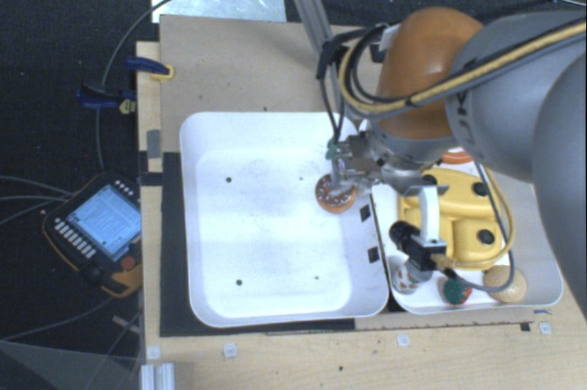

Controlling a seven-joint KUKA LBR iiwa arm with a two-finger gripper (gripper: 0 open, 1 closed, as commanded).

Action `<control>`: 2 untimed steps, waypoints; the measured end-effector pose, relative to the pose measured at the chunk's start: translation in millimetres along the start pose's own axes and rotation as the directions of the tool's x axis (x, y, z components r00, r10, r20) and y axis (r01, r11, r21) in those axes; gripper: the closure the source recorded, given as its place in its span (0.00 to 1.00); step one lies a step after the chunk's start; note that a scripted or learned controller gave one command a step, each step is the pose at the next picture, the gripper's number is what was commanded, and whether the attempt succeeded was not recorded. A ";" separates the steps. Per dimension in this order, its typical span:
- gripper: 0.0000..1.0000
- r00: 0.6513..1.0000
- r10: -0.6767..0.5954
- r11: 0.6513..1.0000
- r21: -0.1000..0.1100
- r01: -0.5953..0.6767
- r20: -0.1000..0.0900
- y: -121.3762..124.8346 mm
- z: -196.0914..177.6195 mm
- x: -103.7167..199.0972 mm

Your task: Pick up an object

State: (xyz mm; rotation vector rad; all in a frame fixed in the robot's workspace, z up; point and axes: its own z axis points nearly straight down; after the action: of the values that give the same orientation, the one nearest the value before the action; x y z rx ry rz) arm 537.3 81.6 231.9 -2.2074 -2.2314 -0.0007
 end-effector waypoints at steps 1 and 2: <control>1.00 1.000 0.003 1.000 0.000 -0.003 0.001 -7.5 16.3 29.3; 1.00 1.000 0.008 1.000 -0.001 -0.008 0.001 -16.6 10.0 27.6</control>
State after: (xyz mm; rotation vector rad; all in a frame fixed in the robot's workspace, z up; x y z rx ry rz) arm 520.4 109.0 221.9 -2.2171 -2.2237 -0.0001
